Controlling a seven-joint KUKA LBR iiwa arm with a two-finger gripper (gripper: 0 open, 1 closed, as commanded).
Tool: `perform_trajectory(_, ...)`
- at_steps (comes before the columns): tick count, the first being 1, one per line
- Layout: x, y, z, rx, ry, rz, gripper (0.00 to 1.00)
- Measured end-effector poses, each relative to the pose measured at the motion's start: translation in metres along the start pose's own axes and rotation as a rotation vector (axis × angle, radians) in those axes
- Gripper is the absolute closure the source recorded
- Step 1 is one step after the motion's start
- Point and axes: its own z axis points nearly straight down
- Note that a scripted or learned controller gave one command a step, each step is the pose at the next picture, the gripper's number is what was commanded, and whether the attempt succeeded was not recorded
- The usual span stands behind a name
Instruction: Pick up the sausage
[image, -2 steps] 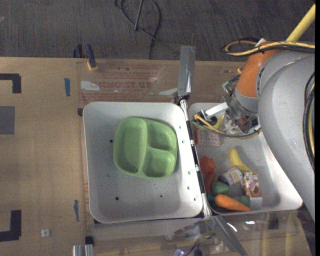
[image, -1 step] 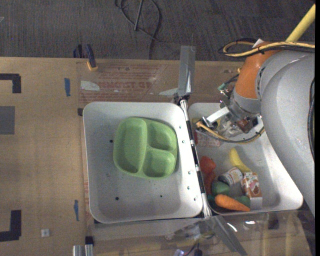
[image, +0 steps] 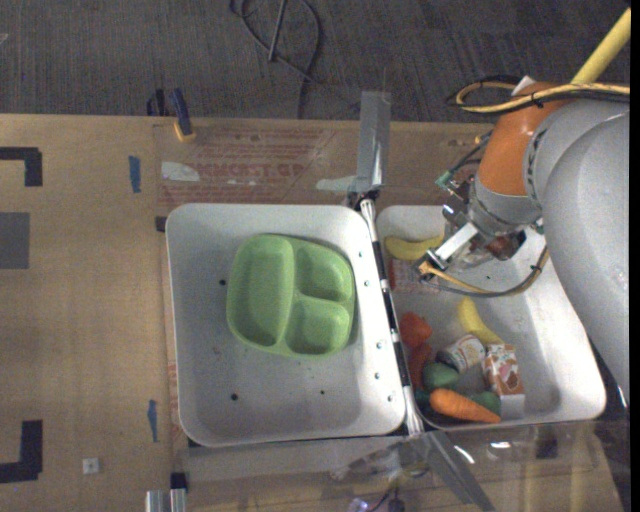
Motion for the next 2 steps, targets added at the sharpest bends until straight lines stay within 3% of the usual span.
perform_trajectory(1, 0.000, -0.012, -0.001, -0.003, -0.001, -0.371, 1.00)
perform_trajectory(2, 0.004, 0.008, 0.000, -0.004, -0.001, -0.734, 1.00)
